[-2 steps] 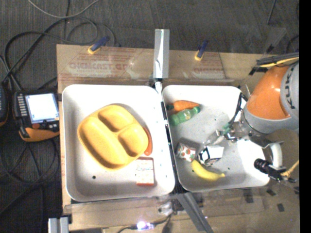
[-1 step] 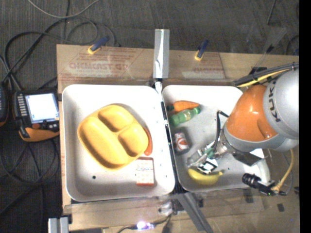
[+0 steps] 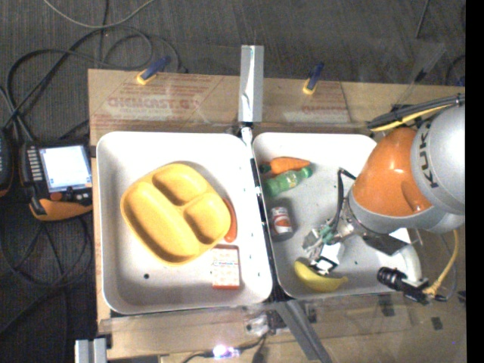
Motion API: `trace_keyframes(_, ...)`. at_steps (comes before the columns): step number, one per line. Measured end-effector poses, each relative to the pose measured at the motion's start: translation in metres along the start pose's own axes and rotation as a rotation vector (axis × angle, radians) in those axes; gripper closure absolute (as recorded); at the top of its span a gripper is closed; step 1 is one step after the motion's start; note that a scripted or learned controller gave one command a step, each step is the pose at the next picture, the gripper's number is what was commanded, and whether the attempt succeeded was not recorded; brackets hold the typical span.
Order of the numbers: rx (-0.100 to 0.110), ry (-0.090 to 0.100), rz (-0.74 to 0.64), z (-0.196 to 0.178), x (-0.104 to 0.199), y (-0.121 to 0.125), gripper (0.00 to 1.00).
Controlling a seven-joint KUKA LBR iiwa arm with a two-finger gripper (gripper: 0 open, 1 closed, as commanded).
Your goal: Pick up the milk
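The milk (image 3: pixel 225 268) is a small white and orange carton lying flat in the left bin (image 3: pixel 113 203), near its front edge, just below the yellow divided plate (image 3: pixel 178 212). My gripper (image 3: pixel 324 249) hangs low in the right bin (image 3: pixel 363 146), above the back end of a banana (image 3: pixel 318 276) near the front edge. It is well to the right of the milk, with the wall between the two bins in between. The grey and orange arm (image 3: pixel 401 184) covers the right side of that bin.
In the right bin a carrot (image 3: pixel 290 165), a green bottle (image 3: pixel 286 180) and a small can (image 3: pixel 281 220) lie along the left side. An orange object (image 3: pixel 231 225) peeks from under the plate's right edge. A handheld screen device (image 3: pixel 60 169) sits left of the bench.
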State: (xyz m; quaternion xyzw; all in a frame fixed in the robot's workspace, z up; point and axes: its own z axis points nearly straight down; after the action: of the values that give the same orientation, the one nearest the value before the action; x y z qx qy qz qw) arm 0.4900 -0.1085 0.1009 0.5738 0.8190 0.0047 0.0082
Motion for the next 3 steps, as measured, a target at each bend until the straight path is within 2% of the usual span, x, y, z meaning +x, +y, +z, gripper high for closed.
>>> trace_keyframes(1, 0.021, 0.005, 0.192, -0.0814, 0.0375, 0.0601, 1.0)
trace_keyframes(2, 0.022, 0.004, 0.19, -0.0896, 0.0377, 0.0608, 1.0)
trace_keyframes(3, 0.023, 0.003, 0.191, -0.0897, 0.0372, 0.0605, 0.0)
